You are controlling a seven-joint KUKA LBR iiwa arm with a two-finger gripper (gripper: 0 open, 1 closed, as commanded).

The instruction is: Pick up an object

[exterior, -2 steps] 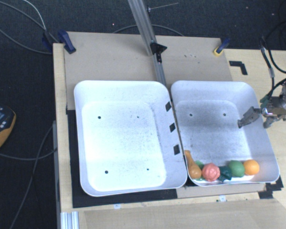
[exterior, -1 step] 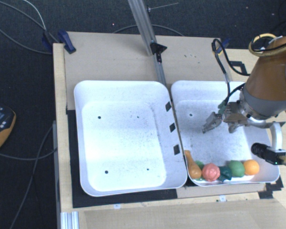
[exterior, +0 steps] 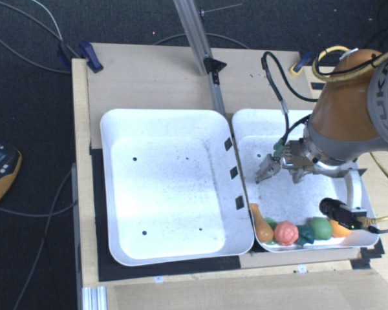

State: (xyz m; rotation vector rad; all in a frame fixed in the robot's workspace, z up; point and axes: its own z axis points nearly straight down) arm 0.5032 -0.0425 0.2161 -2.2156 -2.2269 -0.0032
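1. Your gripper point(exterior: 279, 168) is hanging over the right bin point(exterior: 246, 129), fingers spread and holding nothing.
2. The toys are sitting along that bin's near edge: pink ball point(exterior: 285, 232), green ball point(exterior: 321, 227), orange piece point(exterior: 263, 227).
3. No lettering is clear enough to read.

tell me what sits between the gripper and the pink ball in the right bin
Nothing. In the camera view, the stretch between the gripper and the pink ball is bare speckled floor of the right bin.
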